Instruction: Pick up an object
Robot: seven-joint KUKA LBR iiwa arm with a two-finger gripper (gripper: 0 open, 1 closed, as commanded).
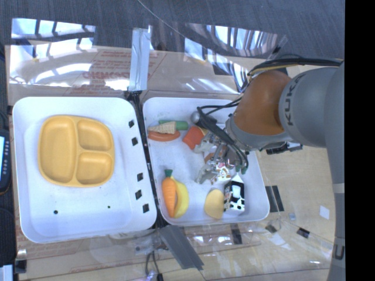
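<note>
Just beside the jaws (212, 170), seemingly, lies the milk carton (235, 196).

The scene was brightly and evenly lit, with light seeming to come from above. Strong glare streaked the shiny strips (53, 28) along the upper edge of the frame, white and bluish, washing out detail there. The left bin (23, 157) was nearly blown out, its white floor showing little texture, and the yellow tray (75, 150) in it cast almost no shadow. Soft, short shadows lay under the toys in the right bin (158, 168). The orange band (263, 101) carried a broad dull highlight. The picture was slightly soft overall, and the claw (218, 164) at centre right was a blurred tangle, hard to resolve.
</note>
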